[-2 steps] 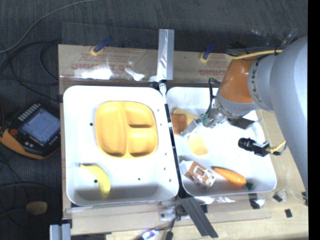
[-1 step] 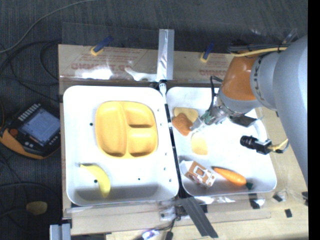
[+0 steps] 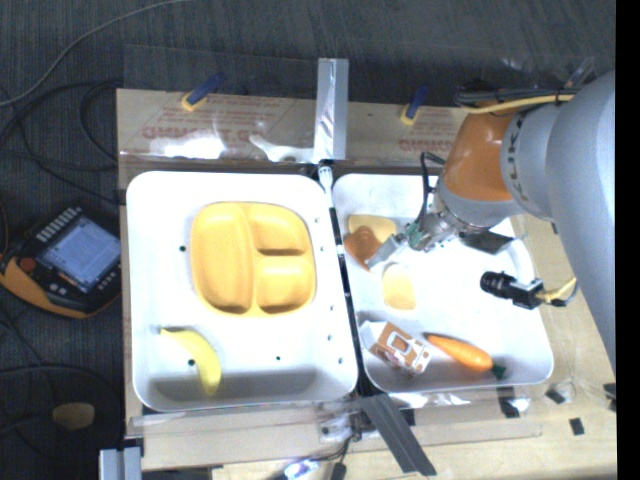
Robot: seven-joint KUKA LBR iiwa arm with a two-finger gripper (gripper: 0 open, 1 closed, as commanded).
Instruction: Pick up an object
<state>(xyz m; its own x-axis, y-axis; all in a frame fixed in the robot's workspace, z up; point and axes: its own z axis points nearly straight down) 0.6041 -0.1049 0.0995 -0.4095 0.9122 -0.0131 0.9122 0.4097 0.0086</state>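
Note:
My gripper (image 3: pixel 385 251) reaches down into the right bin (image 3: pixel 530 363), near its upper left part. Its tip is right beside a brown rounded piece (image 3: pixel 360 241), which lies against a pale cream slab (image 3: pixel 372 223). I cannot see a thing held at the tip. Just below the gripper lies a pale yellow block (image 3: pixel 399 290). An orange carrot (image 3: pixel 460 351) and a brown-and-white boxy item (image 3: pixel 399 349) rest along the bin's near side.
The left bin (image 3: pixel 150 198) holds a yellow divided plate (image 3: pixel 253 256) and a banana (image 3: pixel 198 354) at its near left. A raised rim (image 3: pixel 340 288) separates the two bins. The grey arm with its orange band (image 3: pixel 480 163) hangs over the right bin's far right.

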